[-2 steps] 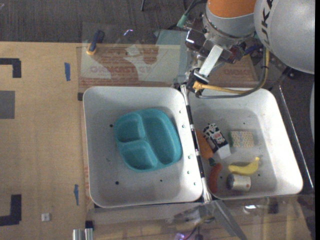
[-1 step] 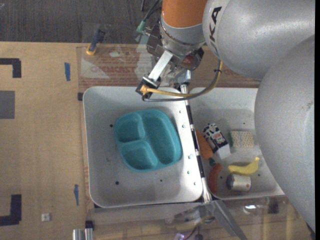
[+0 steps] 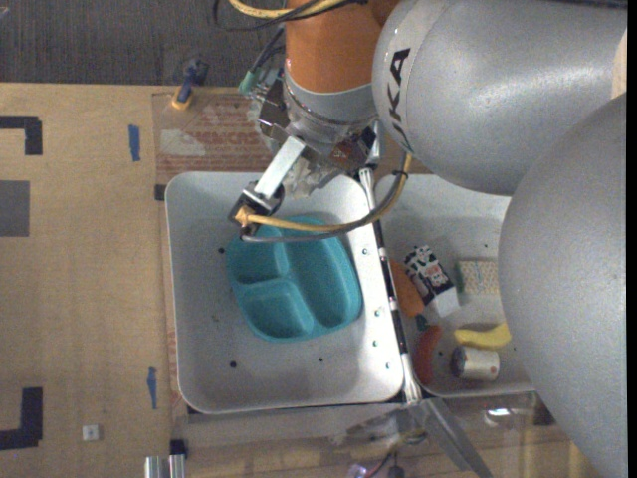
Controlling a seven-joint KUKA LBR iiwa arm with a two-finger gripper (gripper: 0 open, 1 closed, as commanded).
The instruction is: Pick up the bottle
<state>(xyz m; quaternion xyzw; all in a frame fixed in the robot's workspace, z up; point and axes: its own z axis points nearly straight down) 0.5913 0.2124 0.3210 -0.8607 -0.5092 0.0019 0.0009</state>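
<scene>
A small white bottle with black patches (image 3: 430,273) lies in the right bin (image 3: 468,217), close to the wall between the two bins. My gripper (image 3: 324,171) hangs over the far end of the left bin (image 3: 199,297), just above the far edge of a teal divided tray (image 3: 294,289). The wrist and orange band hide most of the gripper. It is well apart from the bottle, to the bottle's left and farther back. Nothing shows in its grasp.
Around the bottle in the right bin lie an orange piece (image 3: 405,289), a pale speckled block (image 3: 479,277), a yellow banana (image 3: 484,336), a metal can (image 3: 476,363) and a reddish-brown round thing (image 3: 428,353). The grey arm covers that bin's right side.
</scene>
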